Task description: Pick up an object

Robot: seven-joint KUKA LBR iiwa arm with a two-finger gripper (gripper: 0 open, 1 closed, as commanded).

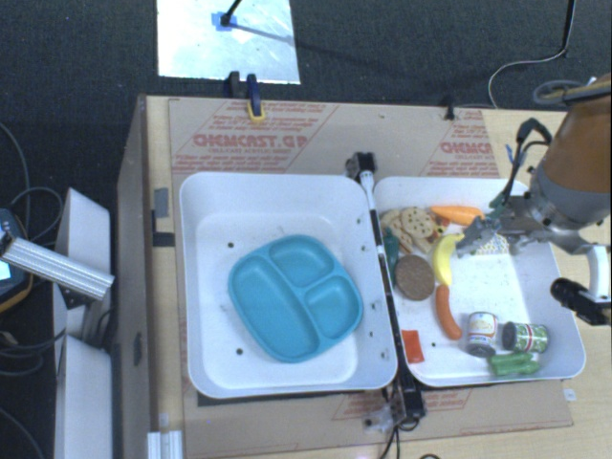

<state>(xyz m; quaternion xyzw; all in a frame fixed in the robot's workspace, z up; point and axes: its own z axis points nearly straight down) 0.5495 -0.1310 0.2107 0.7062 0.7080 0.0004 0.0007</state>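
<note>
Banana sits just beside gripper, whose state can't be told; it could be knocked vs cookies & carrot, as they're crowded.

Two white bins sit side by side; the left one bears a light-blue divided plate. At the right bin's twelve o'clock lies an orange carrot, beside a yellow banana, a brown disc and a speckled tan cracker; at six o'clock, a green can.
</note>
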